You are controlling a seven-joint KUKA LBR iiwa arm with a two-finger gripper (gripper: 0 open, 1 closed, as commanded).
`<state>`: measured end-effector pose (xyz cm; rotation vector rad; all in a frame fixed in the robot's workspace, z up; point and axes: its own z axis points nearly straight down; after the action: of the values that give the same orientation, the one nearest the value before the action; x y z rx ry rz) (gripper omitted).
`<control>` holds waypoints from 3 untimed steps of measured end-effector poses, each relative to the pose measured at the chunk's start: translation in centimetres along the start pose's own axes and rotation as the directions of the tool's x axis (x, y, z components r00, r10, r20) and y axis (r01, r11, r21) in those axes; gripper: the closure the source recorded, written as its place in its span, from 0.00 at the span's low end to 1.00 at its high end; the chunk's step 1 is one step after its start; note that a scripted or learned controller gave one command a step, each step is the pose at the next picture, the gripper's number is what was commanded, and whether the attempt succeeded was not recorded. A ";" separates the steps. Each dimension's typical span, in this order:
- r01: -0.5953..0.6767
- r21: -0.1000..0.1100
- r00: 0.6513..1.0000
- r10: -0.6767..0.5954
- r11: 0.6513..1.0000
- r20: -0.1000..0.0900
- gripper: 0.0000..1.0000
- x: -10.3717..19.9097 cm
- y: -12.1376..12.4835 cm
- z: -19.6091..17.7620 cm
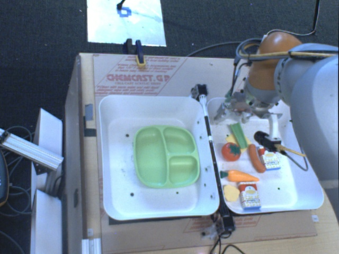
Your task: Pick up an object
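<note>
**Gripper low in the right bin**

Gripper (229,110) sits at the right bin's (304,192) far left corner; whether it's apart or together I cannot tell. Toy tomato (231,151), carrot (242,176) and sausage (256,158) lie nearby. Green tray (166,156) fills the left bin (116,142).

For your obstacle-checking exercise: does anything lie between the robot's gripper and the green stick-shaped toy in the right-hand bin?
Nothing visible does. The gripper sits at the far end of the right bin, and the green stick toy lies just in front of it on bare bin floor. The tomato and sausage lie nearer the camera.
</note>
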<state>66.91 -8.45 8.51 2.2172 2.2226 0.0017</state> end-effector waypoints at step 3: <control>0.000 -0.001 1.000 0.000 1.000 0.000 0.00 -0.1 0.0 0.0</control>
<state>66.92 -8.58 8.52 2.2172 2.2218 0.0021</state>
